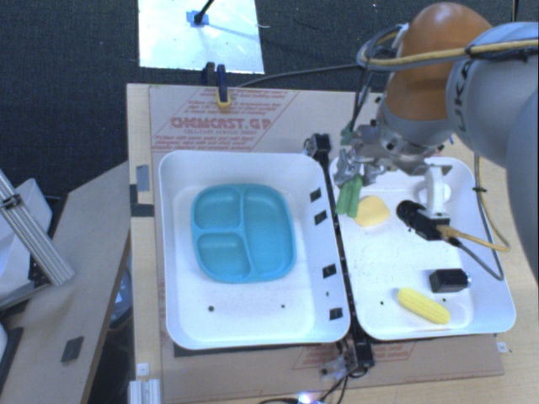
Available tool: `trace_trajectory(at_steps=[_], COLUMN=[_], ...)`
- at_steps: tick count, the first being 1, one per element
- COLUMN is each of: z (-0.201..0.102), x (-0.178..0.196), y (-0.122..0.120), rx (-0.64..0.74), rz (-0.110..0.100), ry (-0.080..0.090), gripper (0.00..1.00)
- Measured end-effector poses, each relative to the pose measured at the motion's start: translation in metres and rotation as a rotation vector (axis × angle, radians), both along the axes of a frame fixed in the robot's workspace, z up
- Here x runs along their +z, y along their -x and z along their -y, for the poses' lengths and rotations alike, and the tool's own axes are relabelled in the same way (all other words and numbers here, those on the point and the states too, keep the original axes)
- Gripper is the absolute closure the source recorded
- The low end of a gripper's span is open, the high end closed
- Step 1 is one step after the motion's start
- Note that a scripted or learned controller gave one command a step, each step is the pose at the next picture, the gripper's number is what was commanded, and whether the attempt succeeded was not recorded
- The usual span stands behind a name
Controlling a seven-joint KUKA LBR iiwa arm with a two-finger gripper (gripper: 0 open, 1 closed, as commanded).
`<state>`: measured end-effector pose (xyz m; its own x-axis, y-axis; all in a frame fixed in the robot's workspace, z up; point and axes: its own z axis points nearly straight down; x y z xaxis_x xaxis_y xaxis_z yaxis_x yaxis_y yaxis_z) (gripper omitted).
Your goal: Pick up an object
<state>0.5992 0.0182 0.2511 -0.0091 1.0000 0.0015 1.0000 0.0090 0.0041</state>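
Observation:
My gripper [354, 173] hangs over the back left corner of the right bin [488, 310]. Just under it, against the bin's left wall, is a long green object [348, 199], its upper end meeting the gripper. I cannot tell whether that object is gripped or only lying there. A rounded pale yellow piece [372, 212] sits right beside the green one. Near the front of the same bin lies a yellow corn cob [423, 305], and a small black block [448, 280] rests just behind it.
The left bin [181, 310] holds a blue divided plate [244, 232] near its middle. A ridge with black clips [330, 242] separates the two bins. The grey arm with its orange band [434, 57] fills the space above the right bin's back.

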Motion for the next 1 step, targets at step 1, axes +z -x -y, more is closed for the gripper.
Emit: trace_trajectory(at_steps=[1], z=[-0.0521], x=[-0.0197], y=[-0.0185], rx=[0.000], rz=[-0.001], ry=[0.001], gripper=[1.00])
